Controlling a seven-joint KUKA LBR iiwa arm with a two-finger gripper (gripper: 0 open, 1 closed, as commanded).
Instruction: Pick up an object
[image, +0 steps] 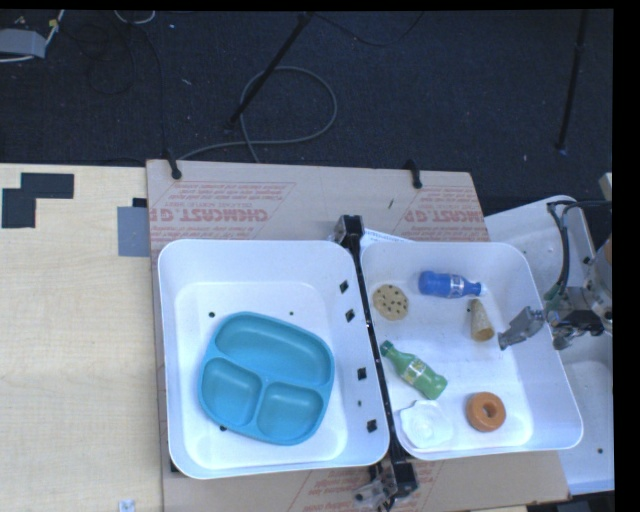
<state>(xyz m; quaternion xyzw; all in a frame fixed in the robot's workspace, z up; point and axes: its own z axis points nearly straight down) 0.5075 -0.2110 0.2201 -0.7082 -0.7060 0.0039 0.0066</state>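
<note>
My claw (540, 328) hangs open and empty at the right bin's (545, 290) edge; I'd descend squarely over the cone (482, 320).

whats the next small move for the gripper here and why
Probably a short slide inward and down toward the cone. The gripper sits over the right bin's right wall with nothing between its fingers, and the cone lies closest, apart from the blue bottle and the donut.
</note>
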